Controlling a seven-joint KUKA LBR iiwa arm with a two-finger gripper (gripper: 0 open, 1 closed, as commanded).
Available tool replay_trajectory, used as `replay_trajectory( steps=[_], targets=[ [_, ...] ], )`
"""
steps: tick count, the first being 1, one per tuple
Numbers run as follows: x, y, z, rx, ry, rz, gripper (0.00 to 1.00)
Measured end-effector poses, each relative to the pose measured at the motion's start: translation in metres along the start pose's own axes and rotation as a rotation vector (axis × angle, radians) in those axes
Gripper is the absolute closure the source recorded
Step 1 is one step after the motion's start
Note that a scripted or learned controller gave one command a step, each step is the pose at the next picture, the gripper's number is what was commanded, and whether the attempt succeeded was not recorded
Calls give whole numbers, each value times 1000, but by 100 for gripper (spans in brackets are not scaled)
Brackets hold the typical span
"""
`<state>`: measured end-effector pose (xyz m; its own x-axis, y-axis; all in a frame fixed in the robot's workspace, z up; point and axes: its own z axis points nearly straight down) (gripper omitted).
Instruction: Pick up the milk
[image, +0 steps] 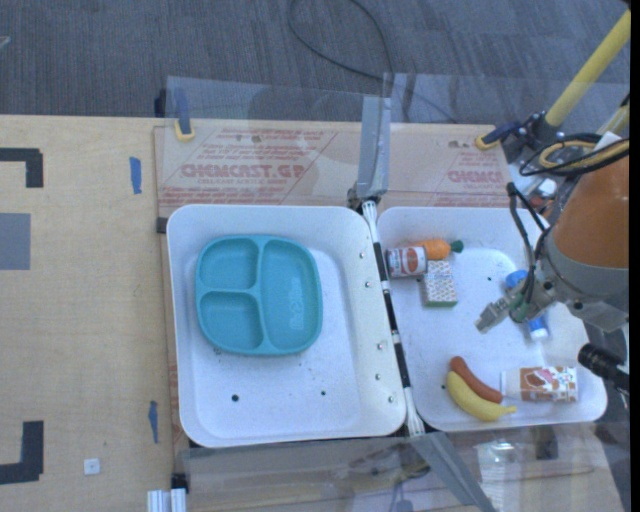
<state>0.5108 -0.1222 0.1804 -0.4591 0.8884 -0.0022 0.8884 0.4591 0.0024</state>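
Lying untouched on its side at the lower right of the right white bin (470, 410), the small white-and-brown milk carton (549, 384) is judged not yet picked, while the grey gripper (497, 314) is seen above it, mid-right, fingers apart and holding nothing.

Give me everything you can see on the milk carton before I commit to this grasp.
The milk carton is a small white box, cardboard by its look, with a reddish-brown printed panel. It lies on its side, long axis running left to right, in the right bin near the front right corner. The yellow banana lies just left of it; whether they touch is unclear. The claw hangs above and to its left, not on it.
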Motion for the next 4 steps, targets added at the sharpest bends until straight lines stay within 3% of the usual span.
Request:
replay_trajectory(
  steps=[1, 2, 3, 4],
  targets=[
    [0, 0, 0, 0, 0, 1, 0],
    [-29, -51, 26, 3, 3, -10, 0],
    [-47, -57, 92, -5, -3, 25, 0],
    [-77, -71, 92, -6, -6, -22, 0]
  ],
)
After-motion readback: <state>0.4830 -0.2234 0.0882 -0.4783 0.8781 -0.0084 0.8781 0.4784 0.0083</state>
